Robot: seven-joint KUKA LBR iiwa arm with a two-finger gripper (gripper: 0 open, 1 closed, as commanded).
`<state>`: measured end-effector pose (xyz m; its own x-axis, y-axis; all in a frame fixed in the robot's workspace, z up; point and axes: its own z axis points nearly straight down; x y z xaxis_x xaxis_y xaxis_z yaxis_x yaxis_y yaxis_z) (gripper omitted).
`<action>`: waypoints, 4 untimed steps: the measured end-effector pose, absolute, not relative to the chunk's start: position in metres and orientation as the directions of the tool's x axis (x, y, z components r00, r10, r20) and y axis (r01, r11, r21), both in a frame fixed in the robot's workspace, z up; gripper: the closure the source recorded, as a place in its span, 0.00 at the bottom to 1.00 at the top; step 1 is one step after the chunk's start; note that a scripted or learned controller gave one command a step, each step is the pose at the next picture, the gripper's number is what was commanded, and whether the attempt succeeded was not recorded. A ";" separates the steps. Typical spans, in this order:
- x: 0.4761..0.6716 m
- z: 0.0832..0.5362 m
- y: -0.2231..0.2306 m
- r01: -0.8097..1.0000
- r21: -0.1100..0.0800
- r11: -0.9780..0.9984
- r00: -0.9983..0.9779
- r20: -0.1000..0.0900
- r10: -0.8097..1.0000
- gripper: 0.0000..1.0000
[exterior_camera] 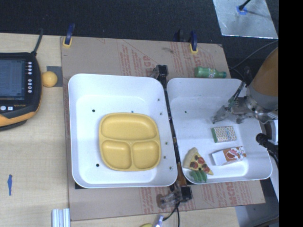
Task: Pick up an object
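Toys in the right bin point(189, 91) look light and stiff: a flat green-patterned card point(223, 134), a small red-and-white carton point(228, 155) best pinched across its short sides, and a pizza slice point(196, 162) at the front rim. The claw point(233, 111) hangs spread and unladen above the card. The left bin point(83, 91) holds a yellow divided plate point(129, 141).

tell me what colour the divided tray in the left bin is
Pale yellow tray, in the camera view.

Arm in from right, hand point(226, 113) low, fingers spread, holding nothing.
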<state>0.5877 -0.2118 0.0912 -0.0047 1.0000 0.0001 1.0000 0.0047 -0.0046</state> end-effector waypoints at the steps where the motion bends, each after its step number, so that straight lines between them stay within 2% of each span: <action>1: 0.657 0.092 -0.212 1.000 -0.001 0.003 -0.003 0.001 1.000 0.00; 2: 0.525 0.126 -0.212 1.000 -0.004 0.004 -0.004 0.000 1.000 0.00; 3: 0.603 0.092 -0.211 1.000 -0.002 0.003 -0.003 0.001 1.000 0.00; 4: 0.492 0.091 -0.212 1.000 -0.005 0.004 -0.004 0.000 1.000 0.00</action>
<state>0.4925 -0.2122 0.0912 -0.0037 1.0000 0.0004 1.0000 0.0037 -0.0045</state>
